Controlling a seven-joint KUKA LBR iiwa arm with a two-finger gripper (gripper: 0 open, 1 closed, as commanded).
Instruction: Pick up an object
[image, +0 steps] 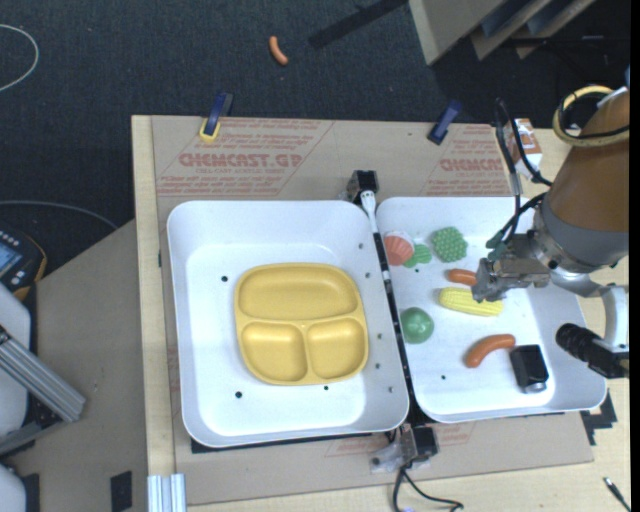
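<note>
camera view, from above and at a slant: a grey arm with an orange band reaches in from the right over the right white bin (430, 395). its gripper (488, 285) hangs low above a yellow corn cob (468, 301), at the cob's right end; whether the tool is wide, narrow or holding anything cannot be told from here.

the corn looks like the target. to do this well, the gripper should centre across the cob's short width, not its tip, and close without nudging the small orange carrot (461, 276) just behind it. the cob is rounded and may roll or slip sideways.

also in the right bin: a green bumpy ball (449, 243), a red and green piece (402, 250), a green round fruit (416, 323), an orange sausage (488, 349) and a black block (529, 366), spaced loosely. the left white bin (200, 300) holds a yellow divided tray (300, 322). both bins sit on a cardboard sheet (300, 155) clamped to the bench, with dark carpet (120, 60) beyond.
</note>
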